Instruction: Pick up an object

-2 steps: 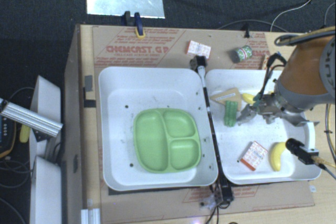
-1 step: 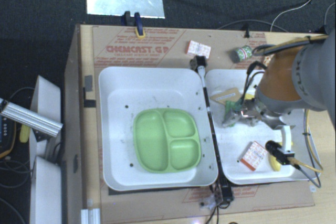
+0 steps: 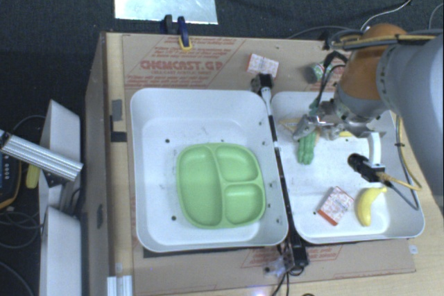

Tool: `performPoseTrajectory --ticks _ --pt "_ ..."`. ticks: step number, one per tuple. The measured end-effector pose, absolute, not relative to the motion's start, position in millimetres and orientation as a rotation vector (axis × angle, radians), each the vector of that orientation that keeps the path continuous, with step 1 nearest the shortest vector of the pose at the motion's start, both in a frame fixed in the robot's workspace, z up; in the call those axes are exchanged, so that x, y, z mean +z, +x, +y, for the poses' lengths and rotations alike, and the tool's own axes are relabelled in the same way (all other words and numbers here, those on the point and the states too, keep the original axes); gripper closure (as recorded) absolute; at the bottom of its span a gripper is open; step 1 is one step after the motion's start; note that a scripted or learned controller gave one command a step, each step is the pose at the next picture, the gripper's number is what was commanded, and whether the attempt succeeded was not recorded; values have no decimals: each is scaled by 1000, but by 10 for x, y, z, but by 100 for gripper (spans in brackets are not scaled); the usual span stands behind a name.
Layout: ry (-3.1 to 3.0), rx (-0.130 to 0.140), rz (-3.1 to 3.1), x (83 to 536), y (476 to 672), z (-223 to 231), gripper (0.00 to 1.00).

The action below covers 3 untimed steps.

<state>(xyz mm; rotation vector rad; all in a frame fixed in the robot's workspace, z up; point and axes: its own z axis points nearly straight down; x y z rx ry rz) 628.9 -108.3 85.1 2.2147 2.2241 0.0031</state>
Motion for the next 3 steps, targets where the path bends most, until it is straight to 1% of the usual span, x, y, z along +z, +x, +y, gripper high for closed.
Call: performPoseTrajectory --ticks 1,2,3 --pt "2213 4 2226 957 6293 -1084 100" --pt "2216 2 2220 1703 6120 -1590 100" --pt "2217 2 2222 1695 6117 -1581 0"
